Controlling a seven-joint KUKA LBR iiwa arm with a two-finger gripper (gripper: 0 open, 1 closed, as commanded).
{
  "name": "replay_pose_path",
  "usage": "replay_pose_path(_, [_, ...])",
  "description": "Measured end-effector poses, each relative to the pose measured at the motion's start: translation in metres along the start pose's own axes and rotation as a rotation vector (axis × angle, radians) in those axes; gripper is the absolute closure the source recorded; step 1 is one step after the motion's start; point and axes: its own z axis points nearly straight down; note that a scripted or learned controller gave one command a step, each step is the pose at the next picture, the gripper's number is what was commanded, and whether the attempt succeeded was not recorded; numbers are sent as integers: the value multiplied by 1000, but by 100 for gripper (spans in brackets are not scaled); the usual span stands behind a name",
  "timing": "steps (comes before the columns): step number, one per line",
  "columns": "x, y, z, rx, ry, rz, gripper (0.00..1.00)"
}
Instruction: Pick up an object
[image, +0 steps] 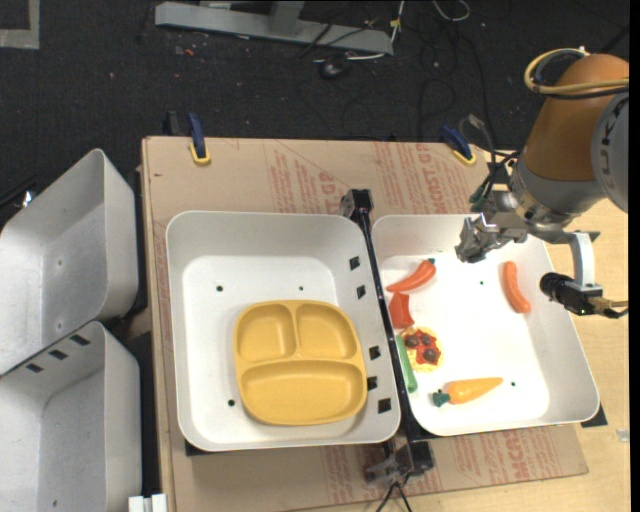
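Camera view leaves the pincer (480, 243), above the right bin (560, 400), too dark to tell its state.

arm (575, 130): grey body | orange band above wrist | yellow cable looped on top | dark metal wrist end

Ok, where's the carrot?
The carrot lies in the right bin, near its front edge, just below the pizza slice and well away from the gripper at the bin's back.
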Motion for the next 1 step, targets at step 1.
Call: replay_pose_path(1, [56,-5,7,5,3,-6,100])
